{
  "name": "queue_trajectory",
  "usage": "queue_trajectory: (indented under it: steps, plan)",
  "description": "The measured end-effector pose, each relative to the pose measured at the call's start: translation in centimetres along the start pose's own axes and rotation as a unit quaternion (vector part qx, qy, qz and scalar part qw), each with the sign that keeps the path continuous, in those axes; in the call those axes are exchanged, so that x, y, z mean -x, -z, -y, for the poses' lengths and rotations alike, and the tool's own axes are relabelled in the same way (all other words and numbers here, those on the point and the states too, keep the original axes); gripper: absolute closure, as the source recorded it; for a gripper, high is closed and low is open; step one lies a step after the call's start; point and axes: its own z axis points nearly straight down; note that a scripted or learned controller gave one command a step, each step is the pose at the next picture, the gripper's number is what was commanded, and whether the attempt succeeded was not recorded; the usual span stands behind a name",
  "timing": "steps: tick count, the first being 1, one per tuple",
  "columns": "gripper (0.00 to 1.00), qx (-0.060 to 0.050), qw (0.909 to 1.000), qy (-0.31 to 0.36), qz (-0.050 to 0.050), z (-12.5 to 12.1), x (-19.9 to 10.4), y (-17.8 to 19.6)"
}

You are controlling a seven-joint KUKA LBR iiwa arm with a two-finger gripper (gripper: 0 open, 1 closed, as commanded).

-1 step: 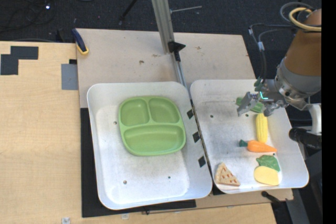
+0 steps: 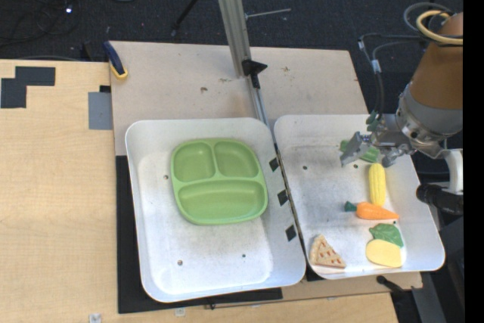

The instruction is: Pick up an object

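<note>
Hand (image 2: 368, 150) over right bin (image 2: 302, 238), grip can't tell. Toy corn (image 2: 376, 184) just below it, lying long-ways top to bottom.

One fixed camera looks down at a slant from above the bench (image 2: 302, 64), taking in both white bins (image 2: 151, 238).

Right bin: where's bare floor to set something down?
Free: the right white bin's left half, between its left wall and the yellow toy corn cob. Crowded: the right side, corn, orange toy carrot, waffle-patterned toy wedge, with the end effector above.
</note>
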Motion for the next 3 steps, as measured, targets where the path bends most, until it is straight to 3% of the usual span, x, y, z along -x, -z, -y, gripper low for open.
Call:
queue_trajectory:
  steps: [2, 3]
  plan:
    - [0.00, -0.003, 1.0000, 0.000, 0.000, -0.6, 0.5, -12.6]
    - [0.00, 0.001, 1.0000, 0.000, 0.000, -0.8, 0.5, -15.7]
